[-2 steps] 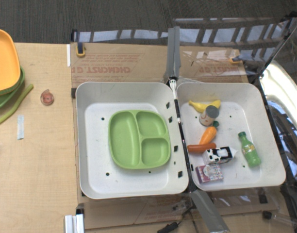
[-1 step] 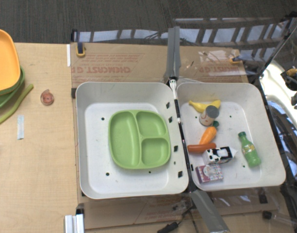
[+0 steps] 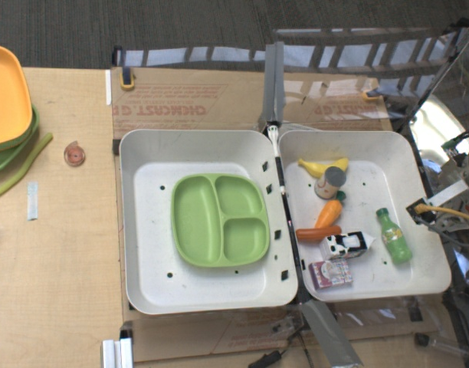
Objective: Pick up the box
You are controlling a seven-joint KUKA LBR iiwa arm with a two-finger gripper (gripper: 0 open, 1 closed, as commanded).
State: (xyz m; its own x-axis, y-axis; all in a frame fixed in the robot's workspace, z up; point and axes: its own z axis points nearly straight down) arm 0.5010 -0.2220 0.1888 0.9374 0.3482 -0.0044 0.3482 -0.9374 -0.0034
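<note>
The box (image 3: 330,273) is small, pinkish and flat. It lies near the front left corner of the right bin (image 3: 418,278). Just behind it lies a black-and-white cow toy (image 3: 347,244), close to the box but apart from it. Nothing covers the box.
The right bin also holds a red sausage (image 3: 319,234), an orange carrot (image 3: 329,214), a yellow banana (image 3: 324,166), a grey round piece (image 3: 334,177) and a green bottle (image 3: 393,238). A green divided plate (image 3: 221,219) sits in the left bin (image 3: 142,282). Orange and green dishes (image 3: 6,113) stack at the far left.
</note>
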